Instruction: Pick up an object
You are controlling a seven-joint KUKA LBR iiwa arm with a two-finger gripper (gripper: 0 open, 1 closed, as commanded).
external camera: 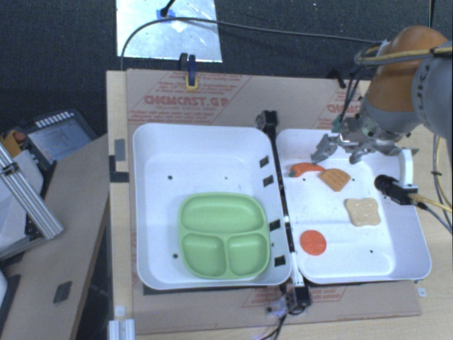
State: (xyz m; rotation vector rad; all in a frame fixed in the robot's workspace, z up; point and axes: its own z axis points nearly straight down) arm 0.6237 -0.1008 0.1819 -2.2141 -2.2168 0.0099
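The counter (212,94) carries two shallow white bins side by side. The left bin (152,190) holds a green divided tray (223,236). The right bin (403,253) holds the candidates for the pick: a slice of toast (363,211) toward the right, a brown cracker-like piece (335,179) near the upper middle, a round orange-red disc (313,242) near the front, and a thin orange-red piece (306,168) lying just left of the brown piece.

The arm (407,69) reaches in from the right and its hand (341,148) sits low over the back of the right bin, just above the thin orange-red piece and the brown piece. Its fingers look spread apart with nothing between them, so nothing is held yet.

The main risk, as I judge it, is aim. The two small pieces lie almost touching, so a descent between them could nudge both aside and close on neither. All these items look flat and low, so the fingertips may press on the bin floor and slide over the piece. The hand also works close to the bin's back wall and the divider (276,183), where a finger could catch. The toast and disc lie well apart from it and seem safe from disturbance.
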